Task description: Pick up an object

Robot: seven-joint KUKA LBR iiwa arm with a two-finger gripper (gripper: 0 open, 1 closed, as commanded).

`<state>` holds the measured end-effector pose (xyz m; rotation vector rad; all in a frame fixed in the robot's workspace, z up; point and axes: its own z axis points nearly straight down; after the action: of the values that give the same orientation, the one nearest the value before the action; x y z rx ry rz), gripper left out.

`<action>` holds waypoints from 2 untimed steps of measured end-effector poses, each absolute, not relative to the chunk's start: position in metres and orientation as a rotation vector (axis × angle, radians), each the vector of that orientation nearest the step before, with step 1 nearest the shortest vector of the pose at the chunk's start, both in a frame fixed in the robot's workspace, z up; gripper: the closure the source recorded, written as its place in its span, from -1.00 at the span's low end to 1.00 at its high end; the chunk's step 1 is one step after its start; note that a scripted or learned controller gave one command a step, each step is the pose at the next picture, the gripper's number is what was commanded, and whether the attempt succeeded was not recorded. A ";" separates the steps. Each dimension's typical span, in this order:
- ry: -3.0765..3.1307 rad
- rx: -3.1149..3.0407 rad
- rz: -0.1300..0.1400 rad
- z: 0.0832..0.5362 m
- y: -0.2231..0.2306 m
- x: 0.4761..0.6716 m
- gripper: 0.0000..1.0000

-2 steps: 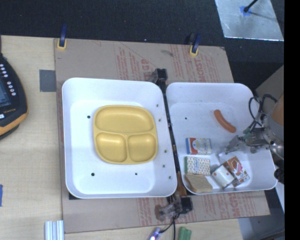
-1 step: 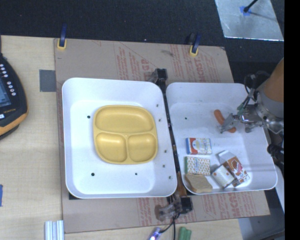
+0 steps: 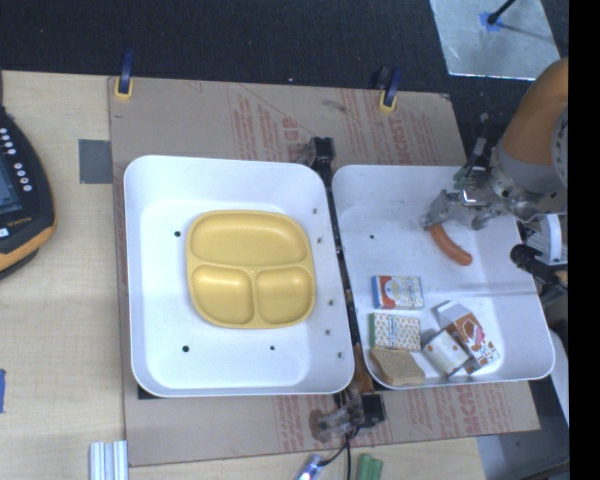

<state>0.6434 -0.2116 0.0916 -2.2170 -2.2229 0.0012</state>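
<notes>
Sausage (image 3: 450,244) lies on the floor of the right bin (image 3: 380,183), just below the fingers (image 3: 458,208), touching or nearly so. Whether those fingers are spread or clenched cannot be told; nothing is seen between them. It looks light, smooth and somewhat slippery, probably a firm toy; a hold across its middle seems best. It is short, orange-red, rounded at both ends and lies slanted. Small packets (image 3: 397,291) sit well below.
</notes>
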 end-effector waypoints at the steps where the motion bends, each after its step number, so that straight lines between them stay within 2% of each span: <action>1: -2.223 -2.216 0.002 0.109 -0.195 0.631 -1.00; 2: -2.221 -2.217 0.002 0.102 -0.212 0.618 -1.00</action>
<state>0.6180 -0.2119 0.1023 -2.2171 -2.2206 0.0022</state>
